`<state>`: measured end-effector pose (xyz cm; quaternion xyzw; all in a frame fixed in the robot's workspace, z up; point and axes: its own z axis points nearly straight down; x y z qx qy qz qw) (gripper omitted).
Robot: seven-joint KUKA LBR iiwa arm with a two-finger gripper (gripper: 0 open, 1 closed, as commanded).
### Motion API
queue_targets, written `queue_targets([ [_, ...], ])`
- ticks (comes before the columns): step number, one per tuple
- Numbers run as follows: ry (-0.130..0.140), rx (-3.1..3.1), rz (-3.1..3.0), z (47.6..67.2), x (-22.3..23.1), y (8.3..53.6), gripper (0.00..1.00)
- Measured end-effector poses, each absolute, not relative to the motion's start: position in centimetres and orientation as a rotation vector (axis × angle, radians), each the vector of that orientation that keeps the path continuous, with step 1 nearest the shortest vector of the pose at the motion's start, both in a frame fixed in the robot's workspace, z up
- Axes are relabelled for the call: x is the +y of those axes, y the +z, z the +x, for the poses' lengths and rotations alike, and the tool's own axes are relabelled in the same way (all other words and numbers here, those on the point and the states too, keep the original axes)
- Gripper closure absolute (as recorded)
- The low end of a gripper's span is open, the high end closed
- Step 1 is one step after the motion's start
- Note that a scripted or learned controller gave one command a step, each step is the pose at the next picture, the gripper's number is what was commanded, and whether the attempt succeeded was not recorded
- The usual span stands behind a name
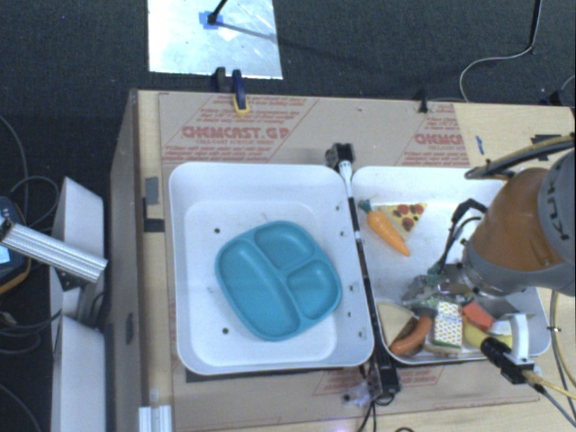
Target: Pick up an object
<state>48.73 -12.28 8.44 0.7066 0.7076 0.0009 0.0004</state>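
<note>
Camera view: looking down on two white bins.
Objects: a smooth orange carrot (390,231) and pizza slice (404,212) lie far in the right bin (423,183); a sausage (411,334) and wrapped block (446,325) lie near.
Jaws: gripper (432,288) low over the near pile; open or closed, cannot tell.
Left bin (193,241): glossy teal divided plate (277,279).
Bench (243,126): brown printed board.
Room: dark carpet, shiny sheet (214,23) beyond.

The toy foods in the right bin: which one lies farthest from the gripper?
The pizza slice, at the bin's far end just beyond the carrot. The hot dog and the other toys crowd the near end by the gripper.
</note>
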Motion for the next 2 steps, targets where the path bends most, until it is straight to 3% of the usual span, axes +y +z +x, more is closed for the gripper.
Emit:
queue_targets([
  [1,0.008,2.221,2.216,48.9,-12.3,9.6,1.00],
  [2,0.005,2.224,2.215,56.2,-6.3,18.5,1.00],
])
